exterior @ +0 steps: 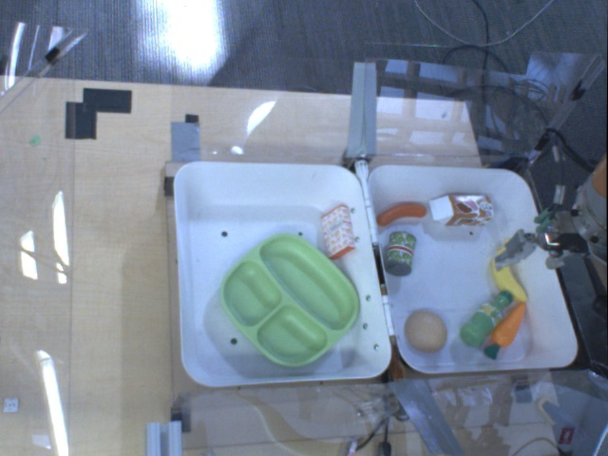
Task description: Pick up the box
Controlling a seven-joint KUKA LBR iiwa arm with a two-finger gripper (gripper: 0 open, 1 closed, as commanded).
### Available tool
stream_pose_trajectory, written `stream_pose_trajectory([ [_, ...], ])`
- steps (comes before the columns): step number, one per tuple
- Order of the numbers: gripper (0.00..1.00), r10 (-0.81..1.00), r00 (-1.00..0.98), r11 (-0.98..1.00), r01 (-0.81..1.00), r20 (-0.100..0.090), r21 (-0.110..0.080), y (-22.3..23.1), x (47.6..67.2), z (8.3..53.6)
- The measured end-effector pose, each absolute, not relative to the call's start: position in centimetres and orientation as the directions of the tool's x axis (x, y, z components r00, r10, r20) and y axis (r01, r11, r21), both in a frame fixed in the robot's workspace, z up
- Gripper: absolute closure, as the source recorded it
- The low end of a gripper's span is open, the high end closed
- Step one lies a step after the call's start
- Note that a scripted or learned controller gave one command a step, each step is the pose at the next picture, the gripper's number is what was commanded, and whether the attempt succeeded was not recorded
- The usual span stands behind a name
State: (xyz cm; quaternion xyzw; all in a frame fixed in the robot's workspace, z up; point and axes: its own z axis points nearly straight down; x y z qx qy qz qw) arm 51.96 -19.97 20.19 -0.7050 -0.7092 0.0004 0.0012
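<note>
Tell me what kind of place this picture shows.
Probably a robot lab bench: two white bins holding toy food such as a carrot, a robot gripper reaching in, and loose cables behind.

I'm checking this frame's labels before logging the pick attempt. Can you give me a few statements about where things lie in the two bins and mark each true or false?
1. The green divided plate lies in the left bin. True.
2. The small box lies in the right bin. False: it lies in the left bin, near the wall between the bins, just beyond the plate.
3. The gripper is above the right bin, near the banana. True.
4. The can lies on the green plate. False: it stands in the right bin, below the sausage.
5. The gripper holds the box. False: they are in different bins.
</note>
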Motion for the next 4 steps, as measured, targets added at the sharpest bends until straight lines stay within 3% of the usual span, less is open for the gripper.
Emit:
stream_pose_trajectory([
  [1,0.0,0.998,0.064,-0.064,0.998,0.002,-0.003,-17.8,49.9,19.7],
  [2,0.0,0.972,0.235,-0.235,0.972,0.001,0.007,-11.0,53.7,8.7],
  [4,0.0,0.919,0.395,-0.395,0.919,0.001,0.008,-16.0,62.8,8.6],
])
